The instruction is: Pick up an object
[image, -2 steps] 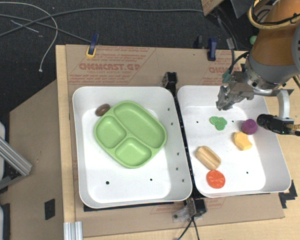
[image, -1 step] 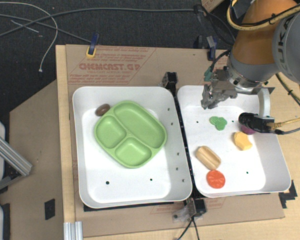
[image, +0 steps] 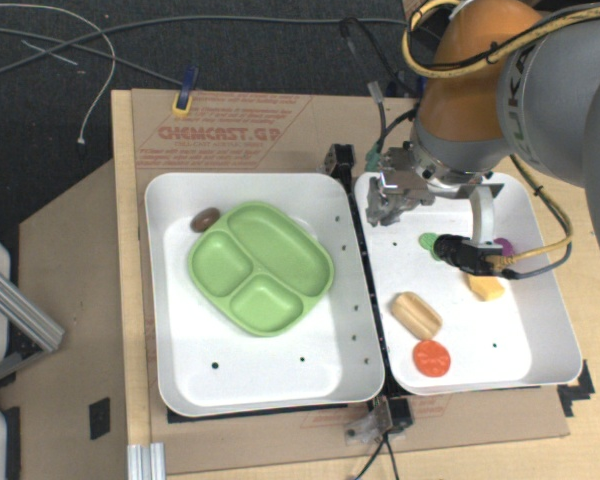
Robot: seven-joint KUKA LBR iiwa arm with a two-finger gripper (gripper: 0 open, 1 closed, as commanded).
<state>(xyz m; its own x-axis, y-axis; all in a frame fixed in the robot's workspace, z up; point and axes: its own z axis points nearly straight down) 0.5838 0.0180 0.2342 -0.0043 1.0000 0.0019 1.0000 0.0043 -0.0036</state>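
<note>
Red slice (image: pixel 432 358) lies just nearer you than the bread roll (image: pixel 416 314); your gripper (image: pixel 383 210) hangs beyond that roll, open or closed you cannot tell.

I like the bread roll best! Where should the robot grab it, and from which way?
Probably from straight above, gripping the bread roll across its narrow middle. It lies flat, slanted, in the right bin, with bare floor along both long sides; the red disc sits close by its lower end.
</note>
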